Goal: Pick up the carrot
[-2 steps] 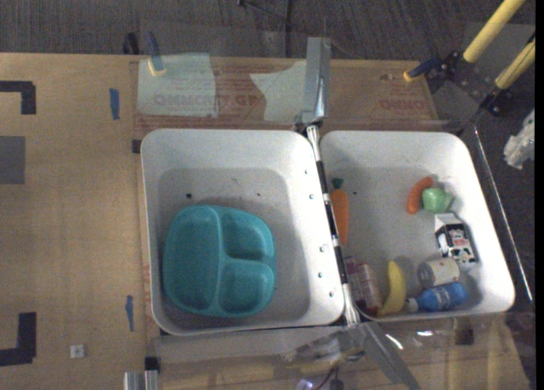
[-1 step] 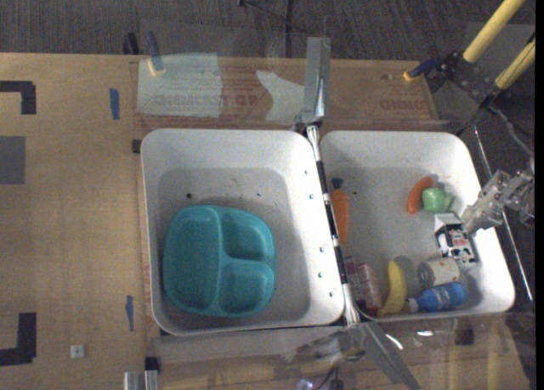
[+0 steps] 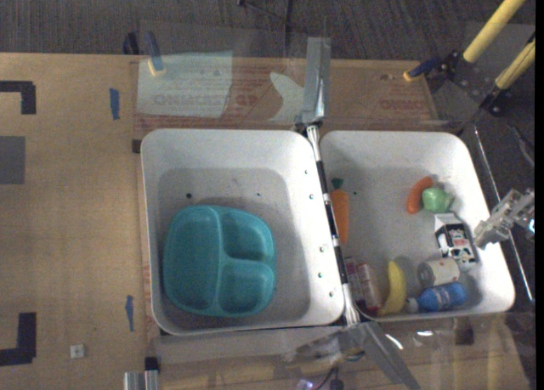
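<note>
The carrot [image 3: 340, 211] is orange with a green top. It lies lengthwise against the left wall of the right bin [image 3: 382, 155], green end toward the back. My gripper [image 3: 506, 220] hovers over the right rim of that bin, far to the right of the carrot, with nothing seen in it. Several other items lie between it and the carrot.
The right bin also holds an orange piece [image 3: 419, 195], a green piece [image 3: 438, 200], a small printed box [image 3: 456, 242], a can [image 3: 438, 272], a blue bottle [image 3: 444, 296], a banana [image 3: 395, 286] and a reddish packet [image 3: 367, 282]. A teal divided plate [image 3: 219, 258] lies in the left bin [image 3: 225, 146].
</note>
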Tool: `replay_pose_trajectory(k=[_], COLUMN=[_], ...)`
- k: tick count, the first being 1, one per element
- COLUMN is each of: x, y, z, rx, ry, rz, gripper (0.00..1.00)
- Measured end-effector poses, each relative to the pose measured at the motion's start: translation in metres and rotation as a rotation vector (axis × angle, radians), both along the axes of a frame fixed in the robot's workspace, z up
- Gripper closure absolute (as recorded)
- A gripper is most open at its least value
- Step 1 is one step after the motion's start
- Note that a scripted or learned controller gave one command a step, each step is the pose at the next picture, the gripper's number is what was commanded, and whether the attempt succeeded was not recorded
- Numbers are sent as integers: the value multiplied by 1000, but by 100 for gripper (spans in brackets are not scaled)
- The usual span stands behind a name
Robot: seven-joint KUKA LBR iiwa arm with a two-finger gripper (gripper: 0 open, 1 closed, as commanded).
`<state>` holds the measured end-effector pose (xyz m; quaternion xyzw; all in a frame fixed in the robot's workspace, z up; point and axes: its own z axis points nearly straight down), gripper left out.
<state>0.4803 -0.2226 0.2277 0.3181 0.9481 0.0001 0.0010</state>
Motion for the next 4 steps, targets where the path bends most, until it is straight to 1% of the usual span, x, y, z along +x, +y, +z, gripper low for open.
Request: replay_pose_trajectory(k=[1,2,3,4], x=[52,2,2,12], y=[-1,-1,-1,-4], z=[5,11,11,-112], rx=[-2,0,0,-20], ry=[-5,-1,-1,-32], rz=[23,30,29,345], gripper=[100,100,0,0])
